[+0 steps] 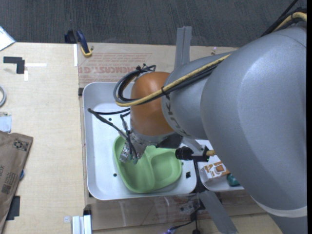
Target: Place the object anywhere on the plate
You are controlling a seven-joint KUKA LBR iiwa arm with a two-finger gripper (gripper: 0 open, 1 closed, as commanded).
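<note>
A light green plate (156,172) lies in the near part of the left white bin (97,145). My gripper (129,153) hangs below the orange wrist band (148,106), over the plate's left rim and close to its surface. Its tip is small and partly covered by the wrist, so I cannot make out any object in it. The arm's big grey body hides the plate's far edge and most of the right bin.
In the visible corner of the right bin lie a small orange-and-white carton (215,169) and a teal item (233,181). Black cables (105,118) loop from the wrist over the left bin. A brown paper bag (12,167) lies on the bench at far left.
</note>
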